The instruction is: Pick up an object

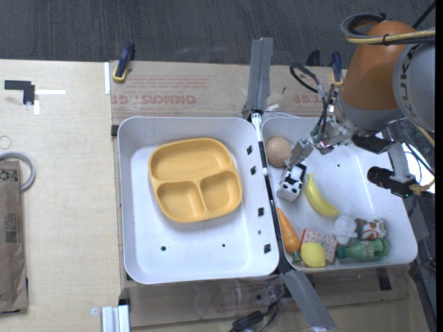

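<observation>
Two white bins sit side by side. The left bin [138, 206] holds one yellow plate [195, 179] with three parts. The right bin [387, 185] holds one banana [320, 198], one carrot [288, 231], one brown egg [279, 151], one lemon [313, 254], one green bottle [361, 250] and one black-and-white cow toy [292, 182]. The gripper [300, 152] hangs just above the cow toy, beside the egg; I cannot tell how wide its jaws are.
</observation>
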You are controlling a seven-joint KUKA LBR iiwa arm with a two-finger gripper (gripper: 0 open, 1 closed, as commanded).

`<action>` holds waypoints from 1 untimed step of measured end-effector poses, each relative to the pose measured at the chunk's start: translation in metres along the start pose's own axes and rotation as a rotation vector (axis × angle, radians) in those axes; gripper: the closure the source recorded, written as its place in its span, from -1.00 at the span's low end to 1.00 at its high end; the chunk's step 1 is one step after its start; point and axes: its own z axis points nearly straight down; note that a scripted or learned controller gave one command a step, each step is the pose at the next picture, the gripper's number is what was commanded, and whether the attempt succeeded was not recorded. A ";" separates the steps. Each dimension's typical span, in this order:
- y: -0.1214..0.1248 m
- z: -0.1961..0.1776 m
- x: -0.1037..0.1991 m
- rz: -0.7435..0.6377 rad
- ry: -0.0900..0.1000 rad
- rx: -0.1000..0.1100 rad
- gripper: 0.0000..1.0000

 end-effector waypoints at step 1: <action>-0.032 0.079 -0.027 0.112 -0.003 -0.018 -1.00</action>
